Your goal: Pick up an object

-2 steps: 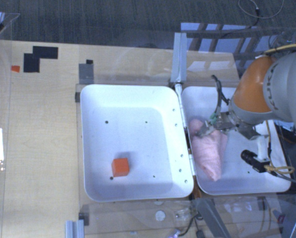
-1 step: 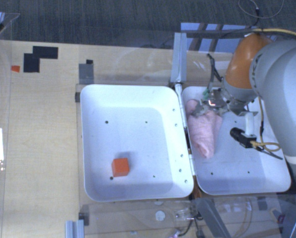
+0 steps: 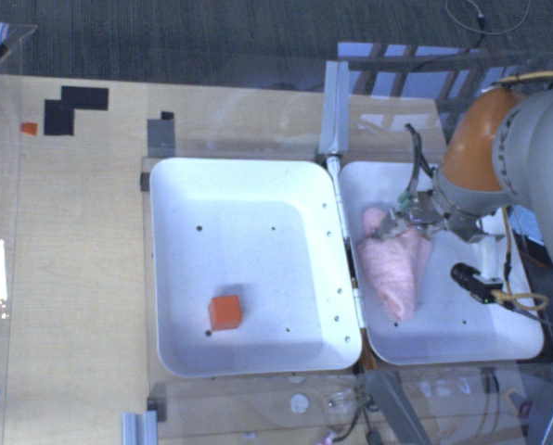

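One soft pink cloth-like bundle lies in the right shallow white bin directly under the two-finger gripper, whose opening cannot be judged; descend squarely over its thick upper end before closing

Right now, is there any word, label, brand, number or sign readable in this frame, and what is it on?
None can be read.
Black blocks and a small orange square lie on the bench: plain shapes, no text.
The orange cube, the pink soft object, both bins and the arm show no lettering.
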You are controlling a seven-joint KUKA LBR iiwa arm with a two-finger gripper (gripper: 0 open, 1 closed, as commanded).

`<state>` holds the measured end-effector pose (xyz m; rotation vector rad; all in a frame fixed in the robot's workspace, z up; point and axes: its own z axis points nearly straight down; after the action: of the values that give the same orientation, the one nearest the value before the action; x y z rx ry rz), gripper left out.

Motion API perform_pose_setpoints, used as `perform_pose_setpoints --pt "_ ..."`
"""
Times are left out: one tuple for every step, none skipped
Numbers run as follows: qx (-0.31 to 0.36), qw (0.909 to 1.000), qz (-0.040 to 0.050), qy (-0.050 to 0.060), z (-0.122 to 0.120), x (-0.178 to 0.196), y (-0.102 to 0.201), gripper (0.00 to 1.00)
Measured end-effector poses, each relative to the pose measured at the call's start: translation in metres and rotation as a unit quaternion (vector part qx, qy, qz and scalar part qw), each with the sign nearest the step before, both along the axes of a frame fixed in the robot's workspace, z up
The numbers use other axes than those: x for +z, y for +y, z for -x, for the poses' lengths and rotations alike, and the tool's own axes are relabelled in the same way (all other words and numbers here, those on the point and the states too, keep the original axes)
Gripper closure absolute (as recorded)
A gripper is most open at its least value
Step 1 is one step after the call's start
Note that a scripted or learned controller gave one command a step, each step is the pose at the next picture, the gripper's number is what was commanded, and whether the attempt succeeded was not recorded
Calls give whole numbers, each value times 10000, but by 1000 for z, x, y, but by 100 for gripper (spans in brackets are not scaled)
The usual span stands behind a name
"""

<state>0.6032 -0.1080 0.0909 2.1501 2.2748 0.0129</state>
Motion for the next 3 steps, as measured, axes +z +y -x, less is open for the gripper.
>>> perform_pose_setpoints --pt "340 9994 20 -4 16 0 -82 0" --pt "896 9960 15 -11 2 0 -34 0" --pt "2071 9783 48 -12 60 1 -74 0"
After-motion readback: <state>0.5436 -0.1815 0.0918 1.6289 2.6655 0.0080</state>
